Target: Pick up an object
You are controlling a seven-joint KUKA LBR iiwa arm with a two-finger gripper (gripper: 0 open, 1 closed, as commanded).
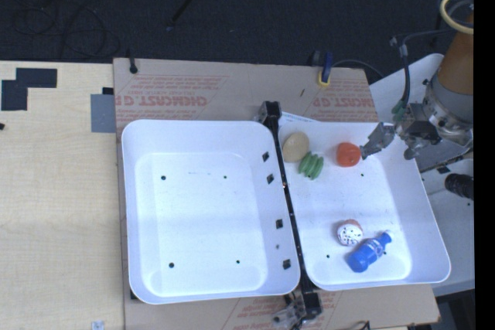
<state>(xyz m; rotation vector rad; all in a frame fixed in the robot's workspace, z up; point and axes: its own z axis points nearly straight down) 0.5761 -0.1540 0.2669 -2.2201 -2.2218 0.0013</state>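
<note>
The right bin (pixel 410 201) holds several objects. A tan round piece (pixel 295 146) and a green ridged piece (pixel 312 165) lie near its far left corner. An orange-red ball (pixel 348 154) rests a little to their right. Near the front sit a white speckled ball (pixel 349 232) and a blue bottle (pixel 368 253), touching each other. My gripper (pixel 393 147) hovers over the bin's far right edge, just right of the orange-red ball. It is open, with nothing between its fingers (pixel 377 141).
The left bin (pixel 139 166) stands beside the right one, with a black divider strip (pixel 282 197) between them. Both rest on a cardboard sheet (pixel 201 93). Cables and the arm's body (pixel 456 81) crowd the far right.
</note>
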